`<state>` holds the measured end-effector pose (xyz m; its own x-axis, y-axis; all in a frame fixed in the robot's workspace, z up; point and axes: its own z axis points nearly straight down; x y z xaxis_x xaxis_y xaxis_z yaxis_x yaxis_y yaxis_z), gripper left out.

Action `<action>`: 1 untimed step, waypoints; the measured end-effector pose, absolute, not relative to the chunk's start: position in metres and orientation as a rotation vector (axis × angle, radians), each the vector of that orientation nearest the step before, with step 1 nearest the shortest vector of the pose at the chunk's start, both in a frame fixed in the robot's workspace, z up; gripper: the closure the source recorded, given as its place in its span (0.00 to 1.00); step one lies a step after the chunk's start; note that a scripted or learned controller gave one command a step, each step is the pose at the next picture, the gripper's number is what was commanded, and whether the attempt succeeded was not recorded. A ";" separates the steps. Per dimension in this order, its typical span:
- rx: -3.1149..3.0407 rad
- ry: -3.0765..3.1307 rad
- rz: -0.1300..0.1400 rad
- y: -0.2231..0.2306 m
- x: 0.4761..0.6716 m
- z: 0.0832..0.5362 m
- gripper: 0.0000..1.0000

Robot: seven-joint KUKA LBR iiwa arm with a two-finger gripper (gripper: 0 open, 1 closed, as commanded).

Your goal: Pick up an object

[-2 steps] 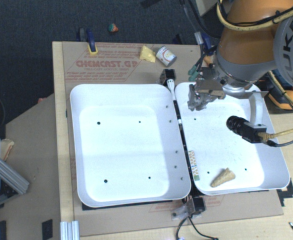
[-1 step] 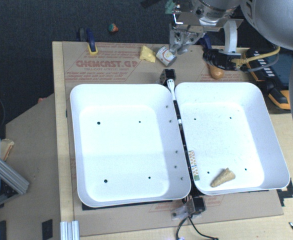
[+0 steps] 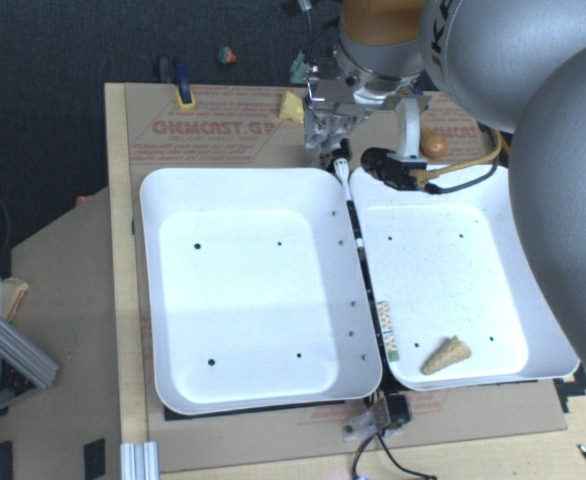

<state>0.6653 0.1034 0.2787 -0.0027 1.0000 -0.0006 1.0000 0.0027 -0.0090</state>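
Dark carpeted floor is surrounding a cardboard-topped surface [image 3: 223,128] that is carrying two shallow white bins side by side. Left bin [image 3: 163,268] is showing nothing but small dark dots on its floor. Right bin [image 3: 473,218] is holding one thing: a small tan wedge-shaped object [image 3: 445,355], lying near the bin's front edge, toward its front right corner. Gripper [image 3: 331,140] is hanging over the back edge of the bins, at the seam between them, well apart from the tan object; cannot tell whether the jaws are open or closed. Nothing is showing between them. Tan object is looking light, rough-surfaced, probably stiff or slightly crumbly, not slippery. Best hold is likely across its narrow width near the thicker middle, jaws coming straight down. A small orange ball [image 3: 433,145] is sitting beyond the right bin's back edge.
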 end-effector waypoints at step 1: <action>-2.237 -2.221 -0.010 0.028 0.667 0.372 1.00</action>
